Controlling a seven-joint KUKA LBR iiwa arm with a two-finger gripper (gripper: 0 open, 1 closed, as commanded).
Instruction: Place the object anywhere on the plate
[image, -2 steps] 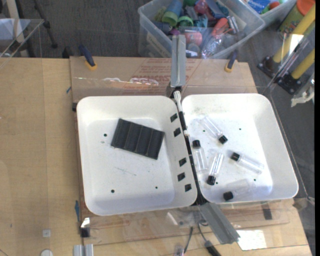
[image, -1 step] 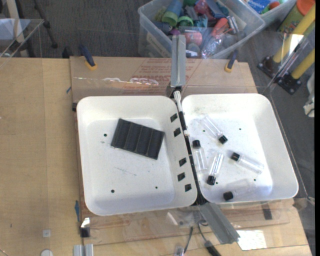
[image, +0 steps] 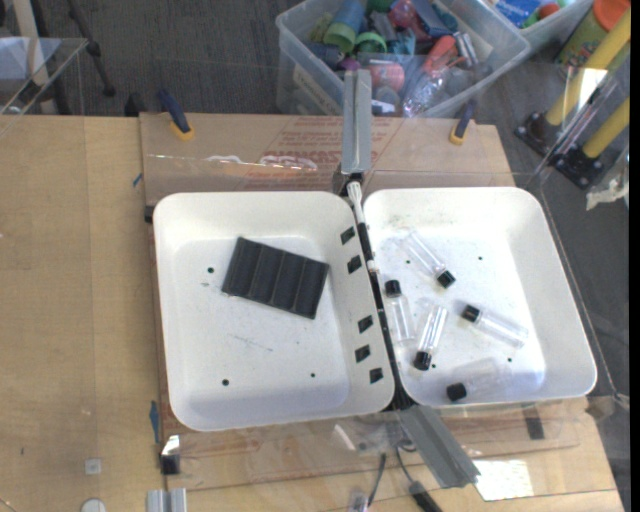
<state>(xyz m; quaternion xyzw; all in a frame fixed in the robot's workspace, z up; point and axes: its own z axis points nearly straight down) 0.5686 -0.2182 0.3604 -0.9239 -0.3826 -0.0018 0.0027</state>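
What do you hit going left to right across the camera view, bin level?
Wooden bench → left white bin → black ridged plate → divider with black clips → clear vials with black caps → right white bin.

The clear plastic storage tub of mixed colourful items (image: 400, 45) beyond the bench is cut off by the top edge, and its contents are too jumbled to name. The clear, black-capped vials (image: 430, 262) in the right-hand shallow white bin (image: 560, 290) blend into its floor, so their outlines are faint.
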